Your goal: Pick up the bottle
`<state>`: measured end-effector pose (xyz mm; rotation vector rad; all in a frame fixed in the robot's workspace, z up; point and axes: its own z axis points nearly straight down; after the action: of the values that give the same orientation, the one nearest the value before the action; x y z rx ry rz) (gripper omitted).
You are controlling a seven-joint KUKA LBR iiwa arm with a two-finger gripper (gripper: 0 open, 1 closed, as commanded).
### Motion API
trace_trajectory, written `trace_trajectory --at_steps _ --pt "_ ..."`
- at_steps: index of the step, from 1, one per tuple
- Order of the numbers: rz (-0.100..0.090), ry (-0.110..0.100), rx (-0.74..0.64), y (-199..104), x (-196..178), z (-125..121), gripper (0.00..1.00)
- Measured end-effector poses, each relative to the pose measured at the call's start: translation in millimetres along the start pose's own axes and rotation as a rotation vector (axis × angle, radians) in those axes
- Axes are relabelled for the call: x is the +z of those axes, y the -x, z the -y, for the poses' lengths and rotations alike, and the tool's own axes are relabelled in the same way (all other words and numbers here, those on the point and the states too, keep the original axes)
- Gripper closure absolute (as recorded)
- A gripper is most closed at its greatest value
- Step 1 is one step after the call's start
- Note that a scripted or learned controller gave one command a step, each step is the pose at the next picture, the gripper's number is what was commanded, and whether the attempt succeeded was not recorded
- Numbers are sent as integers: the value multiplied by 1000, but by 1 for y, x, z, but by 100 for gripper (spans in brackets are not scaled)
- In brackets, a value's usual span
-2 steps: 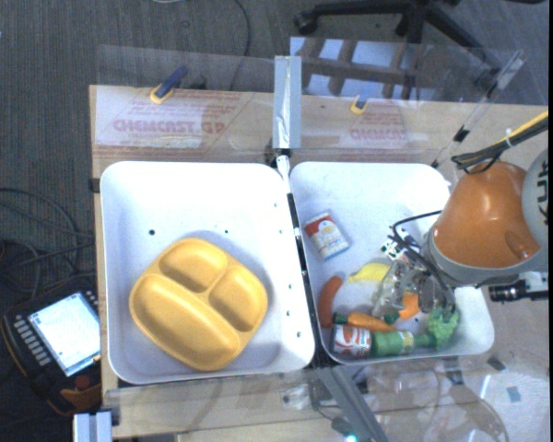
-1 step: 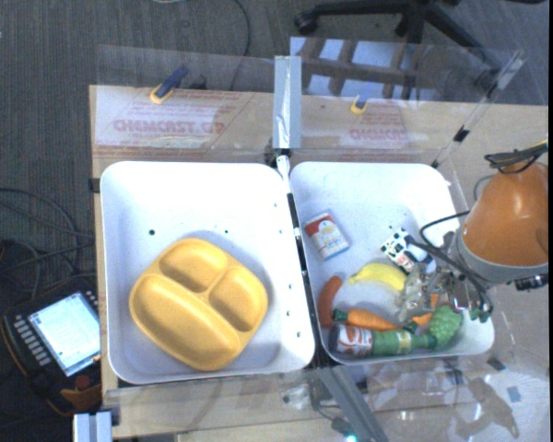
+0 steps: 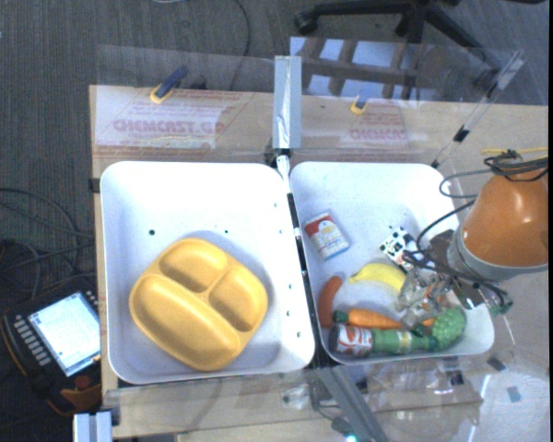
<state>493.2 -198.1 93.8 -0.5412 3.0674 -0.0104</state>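
Lay on its side along the near wall of the right bin (image 3: 369, 184): green bottle (image 3: 380, 341), red label leftward, touching a carrot (image 3: 370, 319). Hovered just above its right end: end effector (image 3: 426, 291), spread or pressed together impossible to tell. Best lowered astride the bottle's middle, clear of carrot and banana (image 3: 380, 275).

Two white bins (image 3: 120, 247). One yellow divided tray (image 3: 198, 302), one bottle (image 3: 373, 341), one carrot (image 3: 369, 319), one banana (image 3: 380, 274), one sausage (image 3: 329, 299), one small carton (image 3: 325, 236), one green vegetable (image 3: 449, 325), one black-and-white toy (image 3: 396, 243).
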Motion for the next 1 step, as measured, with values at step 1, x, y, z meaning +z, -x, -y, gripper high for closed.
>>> trace_trajectory --at_steps 1 --pt "-7 9 -284 7 1 2 100"
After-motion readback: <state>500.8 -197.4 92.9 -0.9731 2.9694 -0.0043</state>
